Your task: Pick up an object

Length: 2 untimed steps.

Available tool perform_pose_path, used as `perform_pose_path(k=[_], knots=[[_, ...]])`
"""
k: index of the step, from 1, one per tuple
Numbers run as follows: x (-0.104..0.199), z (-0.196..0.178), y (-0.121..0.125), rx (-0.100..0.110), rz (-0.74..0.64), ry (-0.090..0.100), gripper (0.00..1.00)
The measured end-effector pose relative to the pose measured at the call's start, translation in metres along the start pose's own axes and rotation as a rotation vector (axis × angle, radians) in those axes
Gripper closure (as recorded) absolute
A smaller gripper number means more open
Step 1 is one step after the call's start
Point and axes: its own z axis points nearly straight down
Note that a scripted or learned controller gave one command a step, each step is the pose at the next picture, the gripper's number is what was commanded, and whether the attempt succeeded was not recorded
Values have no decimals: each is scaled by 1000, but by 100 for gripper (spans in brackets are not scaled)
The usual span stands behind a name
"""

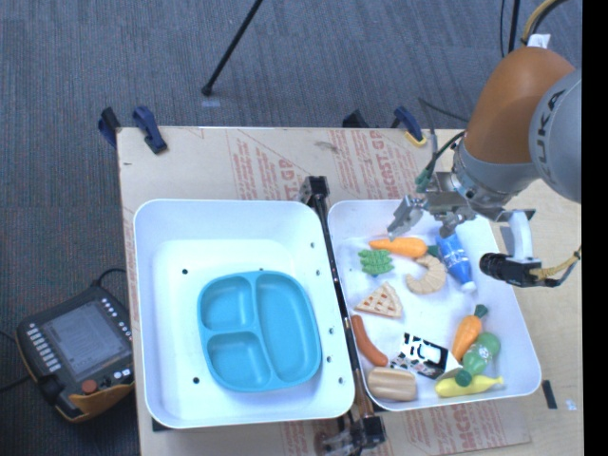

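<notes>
Two shallow white bins sit side by side on the surface point(237, 155), a brown board clamped at its far edge. Left bin point(161, 236): contains a blue divided tray point(258, 331) with three compartments, lying flat near the bin's centre. Right bin point(518, 326): contains an assortment of toy food items. Observed items: an orange carrot point(404, 247) near the far left part of the bin, a green leafy piece point(376, 262) just beside it, a blue bottle point(455, 259) lying tilted to the right of the carrot, a tan crescent-shaped piece point(427, 278) touching the bottle's left side, a triangular waffle-like slice point(381, 303) nearer the centre, a red-brown sausage point(369, 341) along the left wall, a bread roll point(392, 384) at the near left corner, a black-and-white patterned item point(421, 353) beside the roll, a second carrot point(466, 332) toward the right, and a green and yellow cluster point(472, 369) at the near right.

Arm: grey with orange band, reaching in from the right. Claw point(435, 216) is positioned over the far part of the right bin, just above the carrot and the bottle's upper end. Fingers are spread apart, with nothing between them. No item is lifted; all rest in the bin
</notes>
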Motion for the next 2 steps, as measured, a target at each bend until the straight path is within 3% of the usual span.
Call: perform_pose_path(k=[1,2], knots=[[-9,112,23,-3,-17,-1,0],[-72,116,25,-5,7,6,0]])
